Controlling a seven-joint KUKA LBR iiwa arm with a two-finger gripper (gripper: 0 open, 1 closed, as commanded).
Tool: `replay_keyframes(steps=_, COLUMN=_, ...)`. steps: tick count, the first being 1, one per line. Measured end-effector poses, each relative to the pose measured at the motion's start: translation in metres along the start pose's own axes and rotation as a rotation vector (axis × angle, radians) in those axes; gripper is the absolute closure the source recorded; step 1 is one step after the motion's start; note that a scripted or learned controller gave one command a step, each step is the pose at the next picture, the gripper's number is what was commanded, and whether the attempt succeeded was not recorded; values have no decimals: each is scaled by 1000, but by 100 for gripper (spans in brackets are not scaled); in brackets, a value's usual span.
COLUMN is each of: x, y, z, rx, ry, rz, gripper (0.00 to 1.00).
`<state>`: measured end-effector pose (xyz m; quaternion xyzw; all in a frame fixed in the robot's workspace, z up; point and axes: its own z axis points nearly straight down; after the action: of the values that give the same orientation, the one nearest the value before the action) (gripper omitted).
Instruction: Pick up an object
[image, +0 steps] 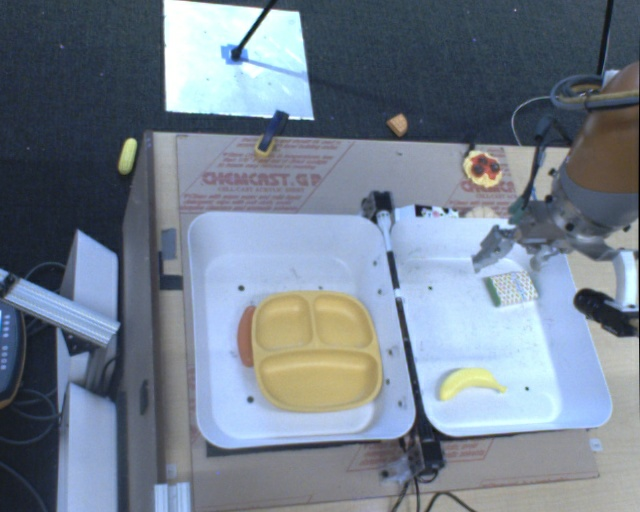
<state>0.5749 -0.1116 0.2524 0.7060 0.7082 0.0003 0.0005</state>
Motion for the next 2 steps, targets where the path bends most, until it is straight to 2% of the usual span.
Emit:
replay_keyframes(steps=1, x=-45, y=-4, z=8, rx=0, ry=-1, rz=2, gripper=0)
replay_keyframes(steps=2, x=-76, y=13, z=87, rx=2, ry=0, rz=2, gripper=0)
